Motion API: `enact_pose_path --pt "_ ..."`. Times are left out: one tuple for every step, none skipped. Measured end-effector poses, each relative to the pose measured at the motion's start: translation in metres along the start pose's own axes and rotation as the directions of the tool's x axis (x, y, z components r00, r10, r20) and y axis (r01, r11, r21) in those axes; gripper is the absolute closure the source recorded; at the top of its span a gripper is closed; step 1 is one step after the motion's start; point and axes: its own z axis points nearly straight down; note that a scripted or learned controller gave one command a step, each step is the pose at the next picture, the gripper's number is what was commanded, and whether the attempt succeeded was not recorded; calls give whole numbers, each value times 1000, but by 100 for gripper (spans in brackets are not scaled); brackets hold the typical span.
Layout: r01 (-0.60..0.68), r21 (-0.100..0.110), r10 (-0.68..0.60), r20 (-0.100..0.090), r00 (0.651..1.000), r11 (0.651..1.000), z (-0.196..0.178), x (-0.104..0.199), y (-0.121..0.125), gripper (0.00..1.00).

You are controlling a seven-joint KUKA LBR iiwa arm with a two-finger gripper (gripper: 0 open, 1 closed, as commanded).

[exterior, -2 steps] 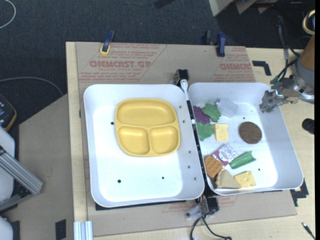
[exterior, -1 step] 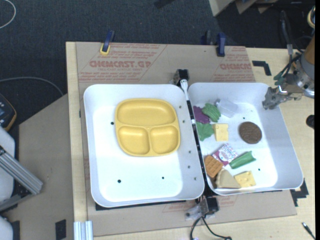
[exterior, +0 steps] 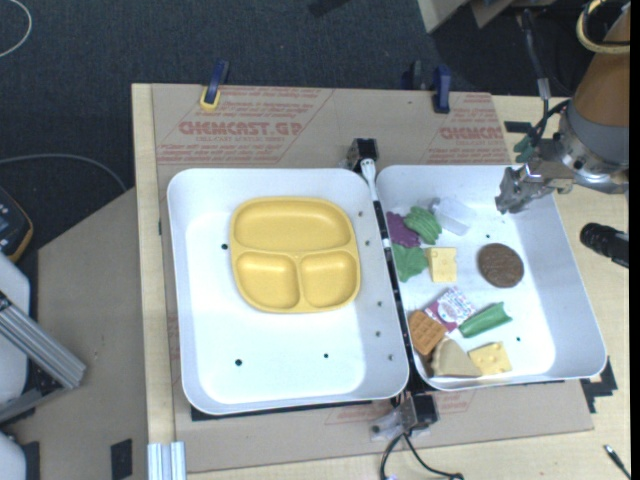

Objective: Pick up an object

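Observation:
The right bin (exterior: 560, 298) holds several toy foods. Among them are a brown round cookie (exterior: 500, 265), a yellow cheese square (exterior: 442, 264), a green pod (exterior: 485, 319), a purple piece (exterior: 400, 230), green leafy pieces (exterior: 425, 222), a pink wrapper (exterior: 452, 305), a waffle-like biscuit (exterior: 425, 332) and a tan wedge (exterior: 452, 360). My gripper (exterior: 510, 200) hangs over the bin's far right part, just beyond the cookie and right of a pale clear item (exterior: 456, 214). Nothing is visibly in its grasp.
The left bin (exterior: 200, 348) carries a yellow three-compartment plate (exterior: 295, 251). A black hinge strip (exterior: 380, 258) divides the two bins. Clamps (exterior: 212, 86) sit at the board's far edge, and cables trail behind the arm at the right.

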Motion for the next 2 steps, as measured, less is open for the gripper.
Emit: enact_pose_path --pt "1 6 -1 -3 1000 1000 17 58 0 100" --pt "-3 5 3 -2 1000 1000 9 78 -6 100"
